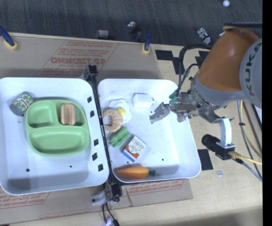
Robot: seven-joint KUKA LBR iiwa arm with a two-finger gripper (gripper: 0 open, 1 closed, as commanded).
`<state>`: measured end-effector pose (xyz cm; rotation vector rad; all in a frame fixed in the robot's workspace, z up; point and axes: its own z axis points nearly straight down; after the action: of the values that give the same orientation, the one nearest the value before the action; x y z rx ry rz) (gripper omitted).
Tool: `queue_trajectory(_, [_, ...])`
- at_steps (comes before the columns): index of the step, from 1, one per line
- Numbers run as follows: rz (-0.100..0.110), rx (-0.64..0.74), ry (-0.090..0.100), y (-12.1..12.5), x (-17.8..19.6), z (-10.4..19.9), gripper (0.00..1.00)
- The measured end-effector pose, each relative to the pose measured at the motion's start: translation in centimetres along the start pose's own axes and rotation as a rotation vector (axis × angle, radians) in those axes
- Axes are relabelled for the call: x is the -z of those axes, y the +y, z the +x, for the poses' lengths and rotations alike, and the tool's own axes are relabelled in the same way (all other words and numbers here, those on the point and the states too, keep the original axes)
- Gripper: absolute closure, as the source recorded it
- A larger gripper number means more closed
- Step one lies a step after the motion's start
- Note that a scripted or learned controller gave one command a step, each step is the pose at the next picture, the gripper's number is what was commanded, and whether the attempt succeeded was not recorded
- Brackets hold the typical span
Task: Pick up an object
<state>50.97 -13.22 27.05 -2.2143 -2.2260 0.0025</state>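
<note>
The gripper (157, 114) hangs over the right bin (185, 145), at three o'clock from the bagel (112, 119); I cannot tell how its claw stands. The carrot (133, 173) lies at the bin's six o'clock rim, long axis running three to nine. The small carton's (134, 148) label is unreadable. The cardboard (77, 60) reads "CHEMCAST".

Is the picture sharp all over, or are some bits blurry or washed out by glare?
In the camera view, the light is even and soft; the white bins look bright, nearly washed out, with faint shadows along their walls. The green tray and carrot read clearly, while the tool looks slightly soft, and print on the small carton is too small to read.
</note>
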Motion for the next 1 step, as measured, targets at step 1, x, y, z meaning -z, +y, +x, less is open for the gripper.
queue_trajectory(1, [0.001, 0.0, -0.002, -1.67, -4.95, -7.66, 0.0])
